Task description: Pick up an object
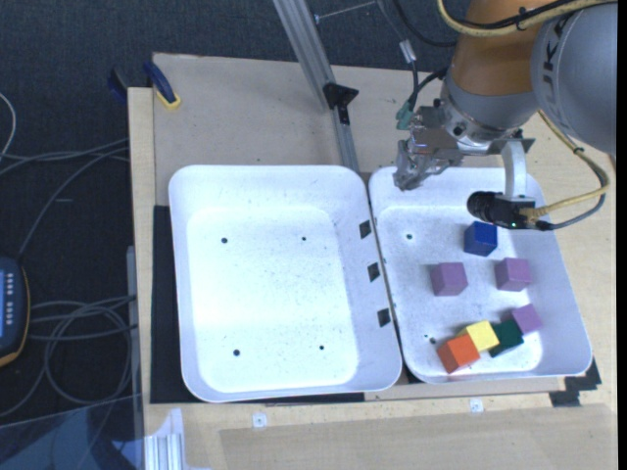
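Note:
The right bin [411, 262] holds several small blocks: a blue one [480, 238], two purple ones [448, 278] [513, 273], a smaller purple one [526, 317], and a row of orange [457, 352], yellow [481, 337] and green [506, 335] blocks near its front edge. My gripper [411, 171] hangs over the far left corner of the right bin, above and to the left of the blue block. Nothing shows between its tips.
The left bin [196, 262] lies beside the right one, joined by black clips [372, 270]. A grey metal pole [313, 62] slants across the back of the bench. A black cable end [500, 209] hangs just above the blue block.

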`<act>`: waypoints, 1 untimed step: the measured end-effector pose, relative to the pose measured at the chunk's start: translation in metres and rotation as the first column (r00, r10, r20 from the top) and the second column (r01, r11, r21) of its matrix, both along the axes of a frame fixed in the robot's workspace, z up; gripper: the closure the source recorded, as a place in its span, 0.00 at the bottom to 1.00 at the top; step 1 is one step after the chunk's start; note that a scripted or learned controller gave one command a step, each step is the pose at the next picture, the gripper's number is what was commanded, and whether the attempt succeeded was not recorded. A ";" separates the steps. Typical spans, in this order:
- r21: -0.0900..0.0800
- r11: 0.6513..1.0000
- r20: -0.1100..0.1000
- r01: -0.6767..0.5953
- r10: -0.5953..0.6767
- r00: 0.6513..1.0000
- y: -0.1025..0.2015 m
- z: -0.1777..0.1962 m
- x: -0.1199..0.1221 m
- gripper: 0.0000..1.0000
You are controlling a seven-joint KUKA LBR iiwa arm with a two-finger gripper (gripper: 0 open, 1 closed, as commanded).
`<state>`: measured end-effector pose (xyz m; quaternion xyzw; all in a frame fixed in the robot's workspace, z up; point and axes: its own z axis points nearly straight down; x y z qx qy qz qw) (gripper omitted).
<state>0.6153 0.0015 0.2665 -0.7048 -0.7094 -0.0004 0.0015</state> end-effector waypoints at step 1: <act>0.000 1.000 -0.002 0.000 0.000 1.000 0.057 -0.020 -0.009 1.00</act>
